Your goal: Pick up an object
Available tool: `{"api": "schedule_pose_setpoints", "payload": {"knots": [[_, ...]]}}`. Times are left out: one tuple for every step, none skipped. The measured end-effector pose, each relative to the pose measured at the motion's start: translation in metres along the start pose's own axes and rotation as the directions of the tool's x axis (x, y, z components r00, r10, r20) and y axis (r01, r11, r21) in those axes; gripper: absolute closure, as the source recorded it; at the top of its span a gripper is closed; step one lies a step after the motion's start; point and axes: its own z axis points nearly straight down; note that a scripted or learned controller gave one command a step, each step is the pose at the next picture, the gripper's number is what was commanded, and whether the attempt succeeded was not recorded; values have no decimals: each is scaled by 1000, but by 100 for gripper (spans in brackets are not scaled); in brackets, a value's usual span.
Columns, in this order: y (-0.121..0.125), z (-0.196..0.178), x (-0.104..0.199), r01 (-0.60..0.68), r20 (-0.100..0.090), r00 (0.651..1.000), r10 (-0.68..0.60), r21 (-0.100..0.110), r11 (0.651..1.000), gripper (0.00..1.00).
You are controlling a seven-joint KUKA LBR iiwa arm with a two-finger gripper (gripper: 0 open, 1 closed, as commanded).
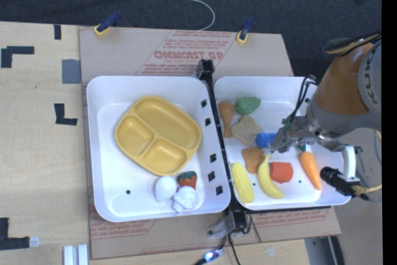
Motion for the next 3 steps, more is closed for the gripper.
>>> {"api": "schedule_pose_setpoints", "payload": {"knots": [[8, -56, 7, 1, 1, 1000, -1, -2, 1000, 100], [9, -72, 8, 0, 0, 1000, 0, 1, 1000, 100], [38, -69, 40, 4, -1, 1000, -4, 2, 1000, 100]]}}
